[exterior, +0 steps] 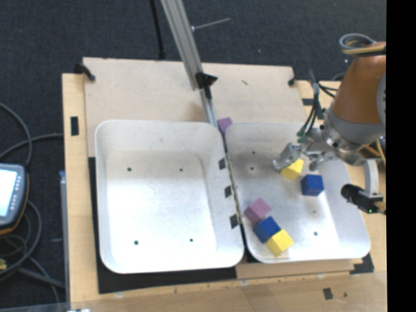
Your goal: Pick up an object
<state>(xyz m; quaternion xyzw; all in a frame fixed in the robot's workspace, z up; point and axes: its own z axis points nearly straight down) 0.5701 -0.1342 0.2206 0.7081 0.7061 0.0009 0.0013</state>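
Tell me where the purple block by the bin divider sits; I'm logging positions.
The purple block lies in the right bin, near its left wall, touching the dark blue block just below it, with a yellow block beyond that.

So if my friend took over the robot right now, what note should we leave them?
Gripper: down in the right bin, its tip right at a yellow block. Whether it really grips the block is too hard to see.
Other blocks in the right bin: a blue block just beside the yellow one; a purple block, another blue block and another yellow block clustered near the front. A small purple block sits at the divider's far end.
Done: arm reached a block.
Left: confirm the grip, then lift.
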